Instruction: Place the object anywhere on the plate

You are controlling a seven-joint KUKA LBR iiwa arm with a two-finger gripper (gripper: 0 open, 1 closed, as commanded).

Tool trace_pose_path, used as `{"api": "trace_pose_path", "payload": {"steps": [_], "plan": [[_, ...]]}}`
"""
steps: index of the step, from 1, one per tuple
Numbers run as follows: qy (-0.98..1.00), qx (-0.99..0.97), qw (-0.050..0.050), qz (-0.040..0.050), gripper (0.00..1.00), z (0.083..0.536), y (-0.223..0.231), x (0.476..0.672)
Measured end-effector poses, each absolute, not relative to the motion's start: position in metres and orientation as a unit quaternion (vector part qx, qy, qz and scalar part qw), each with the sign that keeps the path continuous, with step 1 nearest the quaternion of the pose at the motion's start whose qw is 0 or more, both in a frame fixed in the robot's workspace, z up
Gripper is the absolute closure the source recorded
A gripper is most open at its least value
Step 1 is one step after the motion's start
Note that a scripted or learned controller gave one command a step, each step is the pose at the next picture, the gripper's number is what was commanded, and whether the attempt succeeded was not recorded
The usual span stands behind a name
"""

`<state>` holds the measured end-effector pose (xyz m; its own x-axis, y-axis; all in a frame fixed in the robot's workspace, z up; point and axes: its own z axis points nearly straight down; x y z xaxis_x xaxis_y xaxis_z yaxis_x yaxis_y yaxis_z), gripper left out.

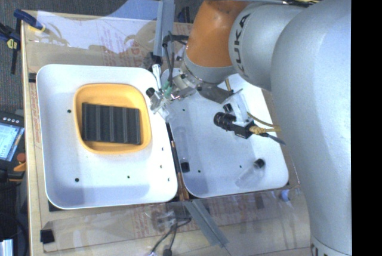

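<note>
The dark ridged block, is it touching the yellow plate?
Touching: the camera view shows the dark ridged block lying flat inside the yellow plate, whose rim surrounds it.

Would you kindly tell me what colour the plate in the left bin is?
Yellow-orange plate, dark ridged centre; the camera view shows it best.

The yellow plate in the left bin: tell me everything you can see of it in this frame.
The yellow plate is a rounded rectangle with a raised, glossy yellow-orange rim, plastic by the look of it. Its inside bears a dark grey, ribbed rectangular area with lengthwise grooves; whether that is an insert or a separate thing lying on the plate cannot be told. The plate lies flat in the upper middle of the left bin, resting on the bin's floor, apart from its walls. The arm is not touching it.
</note>
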<state>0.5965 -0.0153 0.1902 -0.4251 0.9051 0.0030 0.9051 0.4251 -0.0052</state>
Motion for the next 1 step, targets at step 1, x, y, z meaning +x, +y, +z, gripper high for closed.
{"api": "trace_pose_path", "payload": {"steps": [1], "plan": [[-0.844, -0.536, 0.002, 0.0014, 0.00, 0.1905, -0.0155, 0.5966]]}}
